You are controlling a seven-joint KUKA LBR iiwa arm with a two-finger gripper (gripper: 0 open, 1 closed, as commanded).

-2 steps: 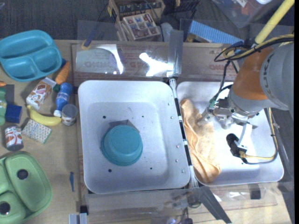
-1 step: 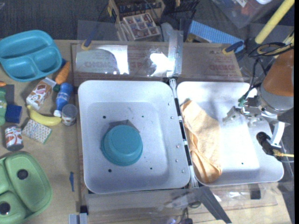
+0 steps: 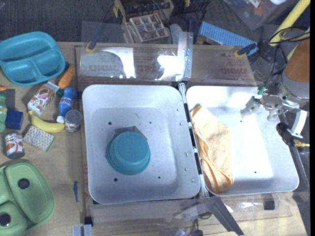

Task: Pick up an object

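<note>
Presently above the far right part of the right bin: gripper, fingers seemingly spread apart, nothing between them. Likeliest target: the yellow cloth, crumpled against that bin's left wall, well apart from the gripper. Best to cross leftward over the bin, centre above the bunched near end, then descend and pinch a raised fold, not flat fabric. Long axis running far to near along the wall, narrower end toward the far corner.

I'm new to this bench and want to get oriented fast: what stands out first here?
A teal bowl sits upside down in the left bin, and a yellow cloth lies crumpled along the right bin's left wall. The gripper hovers over that bin's far right corner.
</note>
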